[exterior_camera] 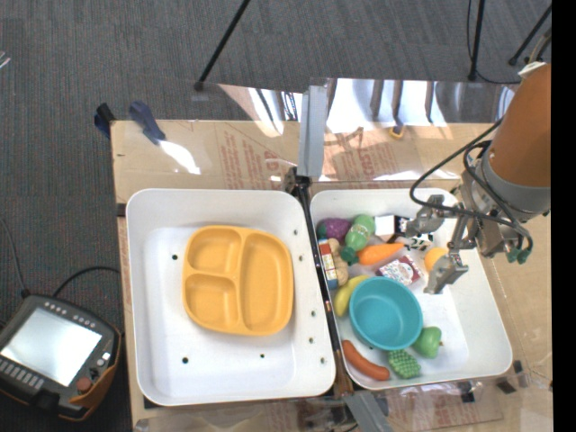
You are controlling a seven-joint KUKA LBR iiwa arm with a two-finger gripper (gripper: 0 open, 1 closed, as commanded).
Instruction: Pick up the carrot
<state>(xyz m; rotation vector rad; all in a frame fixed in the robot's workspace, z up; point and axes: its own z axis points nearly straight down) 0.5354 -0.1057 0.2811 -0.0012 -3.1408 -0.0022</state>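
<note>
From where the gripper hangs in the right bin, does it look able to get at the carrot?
Probably yes. The carrot lies on top of the toy pile with its upper side uncovered, and the gripper hangs just to its right. A green toy and a small packet crowd it, so closing on it cleanly may be awkward.

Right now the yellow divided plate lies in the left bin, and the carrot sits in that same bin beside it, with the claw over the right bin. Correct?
Not quite. The camera view shows the carrot in the right bin, among the other toy foods above the teal bowl. The yellow divided plate does lie in the left bin, and the claw is over the right bin.
</note>
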